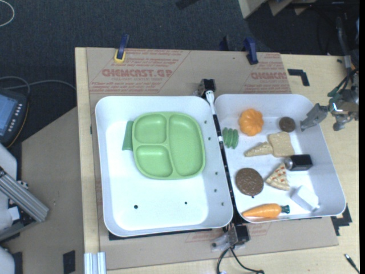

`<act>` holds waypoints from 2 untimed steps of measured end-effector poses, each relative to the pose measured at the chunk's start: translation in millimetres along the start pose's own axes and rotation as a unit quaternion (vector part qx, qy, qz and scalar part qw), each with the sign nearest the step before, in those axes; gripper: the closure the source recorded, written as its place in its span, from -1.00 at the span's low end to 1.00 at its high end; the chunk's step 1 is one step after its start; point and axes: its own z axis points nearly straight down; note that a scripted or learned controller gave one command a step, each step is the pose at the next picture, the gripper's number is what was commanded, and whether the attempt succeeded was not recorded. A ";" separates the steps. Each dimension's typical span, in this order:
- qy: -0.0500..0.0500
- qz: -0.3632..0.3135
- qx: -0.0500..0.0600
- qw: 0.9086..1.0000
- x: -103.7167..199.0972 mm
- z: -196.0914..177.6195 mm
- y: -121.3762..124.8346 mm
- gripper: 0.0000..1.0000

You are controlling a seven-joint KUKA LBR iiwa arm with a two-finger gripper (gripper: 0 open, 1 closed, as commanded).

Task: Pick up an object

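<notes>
The right bin (pixel 328 153) holds several toy foods: an orange mandarin (pixel 251 121), a small brown disc (pixel 287 124), a beige toast piece (pixel 280 143), a green pod (pixel 230 137), a black cylinder (pixel 298 162), a round brown cookie (pixel 249 181), a pizza slice (pixel 278 177), a carrot (pixel 265 211) and a white block (pixel 304 198). My gripper (pixel 327 119) hovers at the bin's upper right rim, just right of the brown disc. Its two fingers stand apart, open, with nothing between them.
In the left bin (pixel 114 198) a green divided plate (pixel 168 144) lies toward the back. A raised double rim (pixel 219 153) separates the two bins. Clamps (pixel 120 51) grip the cardboard base at the far edge.
</notes>
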 end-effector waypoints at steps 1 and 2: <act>-0.002 -0.002 -0.007 1.000 0.7 -7.9 2.6 -1.00; -0.001 -0.002 -0.004 1.000 0.5 37.7 10.3 -1.00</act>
